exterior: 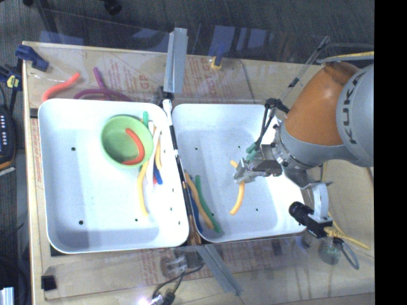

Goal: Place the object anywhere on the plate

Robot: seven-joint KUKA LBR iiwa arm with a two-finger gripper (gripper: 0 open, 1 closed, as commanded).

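Note:
A green plate (111,154) sits in the upper middle of the left bin (89,221), with a red curved strip (135,146) lying on it. My gripper (244,174) hangs over the middle of the right bin (216,122). A yellow curved strip (237,201) runs down from just under the gripper tip, and its upper end meets the tip. Whether it is gripped or lying on the bin floor is unclear. A small yellow bit (234,164) shows at the gripper's left side.
Several coloured strips (202,208) lie along the right bin's left wall. A long yellow strip (145,183) and short blue and green ones lie beside the plate's right rim. Pink and orange strips (70,84) rest on the bench behind the left bin.

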